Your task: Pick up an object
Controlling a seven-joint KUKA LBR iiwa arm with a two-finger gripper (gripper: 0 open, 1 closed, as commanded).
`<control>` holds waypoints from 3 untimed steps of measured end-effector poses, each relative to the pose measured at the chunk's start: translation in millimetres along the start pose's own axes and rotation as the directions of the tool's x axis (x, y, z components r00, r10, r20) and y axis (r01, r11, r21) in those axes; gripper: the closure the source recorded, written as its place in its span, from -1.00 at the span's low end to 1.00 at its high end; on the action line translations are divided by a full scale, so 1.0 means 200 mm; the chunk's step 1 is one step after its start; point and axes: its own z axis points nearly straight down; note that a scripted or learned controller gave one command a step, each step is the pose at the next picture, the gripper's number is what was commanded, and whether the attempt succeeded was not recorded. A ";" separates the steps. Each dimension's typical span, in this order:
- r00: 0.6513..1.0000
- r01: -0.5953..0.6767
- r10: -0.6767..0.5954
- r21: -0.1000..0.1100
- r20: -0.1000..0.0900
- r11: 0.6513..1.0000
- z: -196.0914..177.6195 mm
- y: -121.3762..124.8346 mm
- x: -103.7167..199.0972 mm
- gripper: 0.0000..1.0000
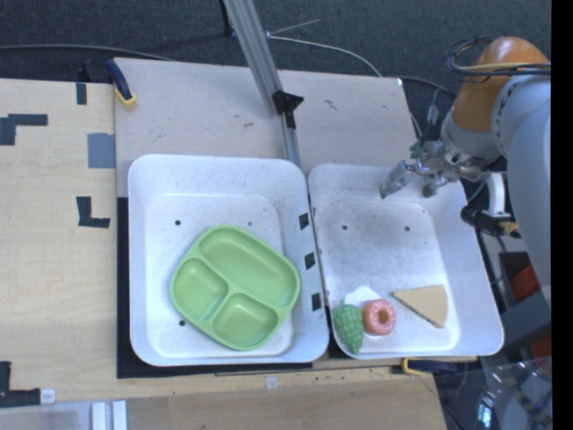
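The two-finger metal gripper (400,180) hangs over the far right corner of the right shallow white plastic bin (376,231), at the end of the grey arm with the orange band (497,88) that reaches in from the right. Whether it is clenched or released cannot be told at this size, and nothing shows in its grasp.

Taking that right bin as the landmark: the objects to pick lie along its near edge, well apart from the gripper. In the near right part lies a tan wedge-shaped slice like a piece of toast (424,304). To the left of the wedge sits a pink ring-shaped toy doughnut (380,316), and touching the doughnut's left side is a green knobbly rounded toy (349,327) in the near left corner. A small white piece (362,296) lies just behind these two. The bin's middle floor is bare, speckled with dark marks.

Touching the right bin's left side is the left shallow white plastic bin (152,186), which holds a light green plastic plate with three compartments (235,287) lying flat. A slanting grey metal bar (255,43) rises behind the seam between the two bins.
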 end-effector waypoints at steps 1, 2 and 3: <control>1.000 -0.002 0.002 0.015 -0.007 1.000 0.08 0.00 0.00 -1.00; 1.000 -0.001 0.001 0.016 -0.005 1.000 0.04 -0.01 0.00 1.00; 1.000 0.000 0.000 -0.012 0.001 1.000 -0.26 -0.04 -0.02 1.00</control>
